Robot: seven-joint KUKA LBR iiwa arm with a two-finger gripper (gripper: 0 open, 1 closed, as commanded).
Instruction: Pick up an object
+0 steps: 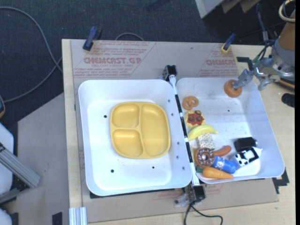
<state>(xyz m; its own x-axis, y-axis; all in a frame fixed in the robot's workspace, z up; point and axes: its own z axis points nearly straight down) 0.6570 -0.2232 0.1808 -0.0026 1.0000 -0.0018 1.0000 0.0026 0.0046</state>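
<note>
My gripper hangs over the far right corner of the right bin, at the end of the arm coming in from the right. A round orange-brown toy lies right at its left tip, touching it or just under it. I cannot tell whether the toy is gripped. Several other toy foods lie along the bin's left and near sides: a pretzel, a red and yellow piece, a banana, a chocolate donut, a sausage, a blue piece and a carrot.
A black and white toy sits near the right bin's front right. The left bin holds a yellow divided plate. Both bins rest on a cardboard sheet clamped to the bench. Cables cross the dark floor behind.
</note>
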